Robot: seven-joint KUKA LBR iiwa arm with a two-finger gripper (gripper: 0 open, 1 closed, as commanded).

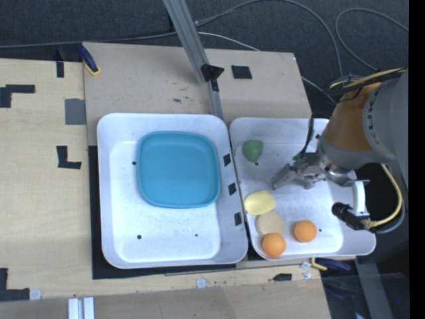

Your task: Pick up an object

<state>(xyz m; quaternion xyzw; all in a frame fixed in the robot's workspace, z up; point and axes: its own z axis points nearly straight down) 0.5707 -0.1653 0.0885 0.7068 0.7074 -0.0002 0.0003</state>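
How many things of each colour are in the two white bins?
Orange: 2, one ball and another in the right bin.
Yellow: 1.
Tan: 1.
Green: 1.
Blue: 1, the plate in the left bin.
Total: 6.
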